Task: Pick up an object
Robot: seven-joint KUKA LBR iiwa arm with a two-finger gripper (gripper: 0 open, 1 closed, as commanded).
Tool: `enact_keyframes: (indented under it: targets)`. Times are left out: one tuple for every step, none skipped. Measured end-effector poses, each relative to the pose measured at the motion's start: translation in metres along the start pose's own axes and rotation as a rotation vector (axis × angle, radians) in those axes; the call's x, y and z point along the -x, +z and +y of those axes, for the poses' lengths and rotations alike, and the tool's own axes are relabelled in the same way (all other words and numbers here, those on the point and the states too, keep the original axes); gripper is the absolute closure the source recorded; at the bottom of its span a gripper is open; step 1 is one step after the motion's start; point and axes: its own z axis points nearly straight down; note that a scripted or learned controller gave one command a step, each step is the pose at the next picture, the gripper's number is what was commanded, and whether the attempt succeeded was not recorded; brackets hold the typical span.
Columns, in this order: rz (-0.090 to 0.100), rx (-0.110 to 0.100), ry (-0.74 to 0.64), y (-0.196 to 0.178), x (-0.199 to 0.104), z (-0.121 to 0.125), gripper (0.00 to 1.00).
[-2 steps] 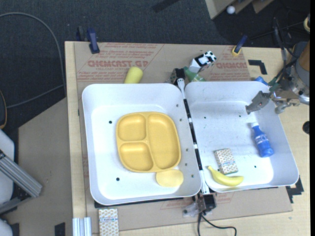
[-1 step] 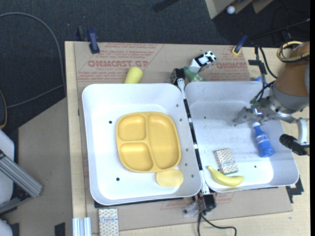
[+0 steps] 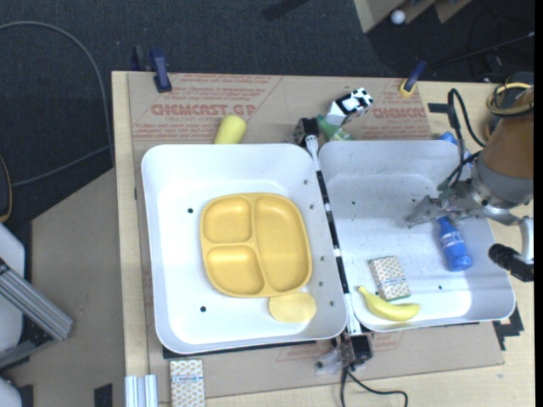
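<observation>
At the frame's right, the tool [image 3: 433, 208] hangs over the right bin [image 3: 373, 176], grip state unclear, beside a blue bottle [image 3: 453, 243]; banana [image 3: 388, 305] and small box [image 3: 389, 275] lie lower left.

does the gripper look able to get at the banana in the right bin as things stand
Probably yes. The banana lies exposed on top at the right bin's front edge, and the gripper is already over that bin. The patterned box touching the banana could crowd one finger.

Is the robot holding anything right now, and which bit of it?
It cannot be told. The tool sits at the top end of the blue bottle in the right bin, but a grip on the bottle isn't clear.
</observation>
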Motion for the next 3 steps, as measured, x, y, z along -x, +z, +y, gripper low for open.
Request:
enact_keyframes:
  targets:
    - [0.000, 0.000, 0.000, 0.000, 0.000, -0.023, 0.00]
    - [-0.007, 0.000, 0.003, -0.009, 0.003, -0.023, 1.00]
    - [-0.009, 0.002, 0.003, -0.056, -0.071, -0.001, 1.00]
